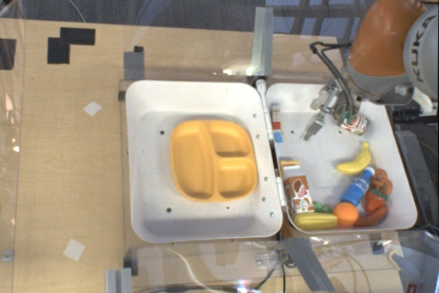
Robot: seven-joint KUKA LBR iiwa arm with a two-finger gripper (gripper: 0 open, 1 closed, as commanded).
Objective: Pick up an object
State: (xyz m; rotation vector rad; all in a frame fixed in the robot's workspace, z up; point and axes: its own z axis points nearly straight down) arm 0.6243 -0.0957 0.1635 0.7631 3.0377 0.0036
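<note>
In the left bin (137, 147) a yellow divided plate (212, 160) lies flat in the middle, untouched. In the right bin (405, 209) the toys crowd the near corner: a small brown carton (299, 194), a corn cob (315, 220), an orange (346, 214), a blue bottle (357, 187), a banana (356, 160) and some red pieces. The gripper (317, 123) hangs over the bare far part of that bin, fingers a little apart with nothing between them, so the pick looks not yet made. A small red-and-white packet (354, 123) lies just beside it, crumpled and light-looking, probably the nearest target.
</note>
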